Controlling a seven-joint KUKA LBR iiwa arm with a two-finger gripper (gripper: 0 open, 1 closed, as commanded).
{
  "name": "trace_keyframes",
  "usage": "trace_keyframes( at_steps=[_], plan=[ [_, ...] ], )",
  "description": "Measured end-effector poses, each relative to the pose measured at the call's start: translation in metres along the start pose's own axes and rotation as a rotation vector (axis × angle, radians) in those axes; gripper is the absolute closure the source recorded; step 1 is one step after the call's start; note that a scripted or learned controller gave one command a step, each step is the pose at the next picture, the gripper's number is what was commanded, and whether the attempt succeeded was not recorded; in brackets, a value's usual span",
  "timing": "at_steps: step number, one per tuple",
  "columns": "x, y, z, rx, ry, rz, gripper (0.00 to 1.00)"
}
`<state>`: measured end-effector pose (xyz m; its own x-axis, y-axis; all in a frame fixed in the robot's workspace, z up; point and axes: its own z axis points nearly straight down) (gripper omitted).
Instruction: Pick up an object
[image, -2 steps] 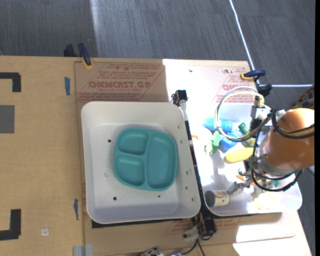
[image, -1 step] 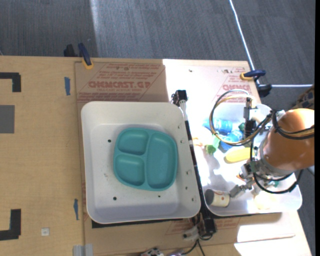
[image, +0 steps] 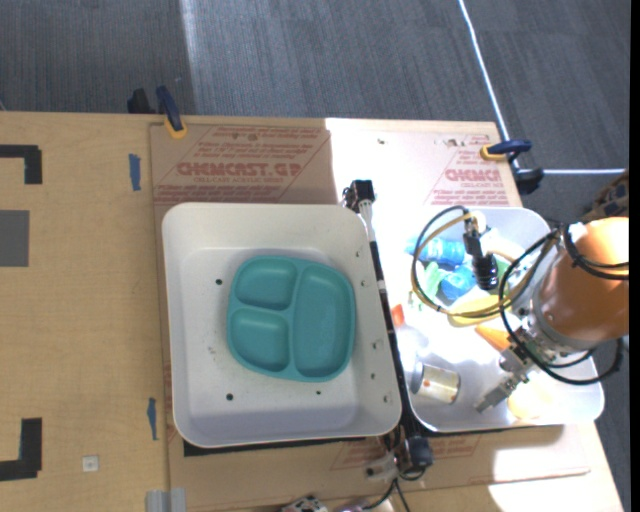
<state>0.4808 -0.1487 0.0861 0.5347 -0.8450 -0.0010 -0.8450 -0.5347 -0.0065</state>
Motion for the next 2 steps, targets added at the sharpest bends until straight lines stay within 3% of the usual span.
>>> trace_keyframes(
  at_steps=[1,2],
  plan=[
    [0.012,-0.036,0.001,-0.005,-0.001,-0.189,0.00],
    [0.001,-0.004,0.000,-0.004,-0.001,-0.405,0.00]
  ],
)
